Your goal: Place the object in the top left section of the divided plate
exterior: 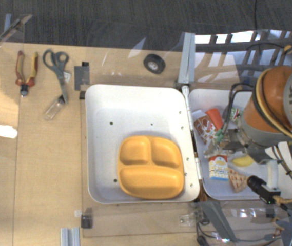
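A yellow divided plate (150,166) lies in the left bin (102,137), toward its front, with two small sections at the back and one long section in front. All three sections look bare. My gripper (220,139) hangs low over the right bin (199,99), among several small items: an orange-red piece (215,118), a brown packet (203,127), a white and red carton (218,167), a yellow piece (243,161) and a waffle-patterned wedge (236,180). The arm's grey body and orange band (271,99) cover the bin's right part.
On the bench left of the bins lie red-handled pliers (24,70), scissors (57,68) and a small black block (82,75). A black tape roll (154,63) sits behind the left bin. A metal post (187,60) stands between the bins at the back.
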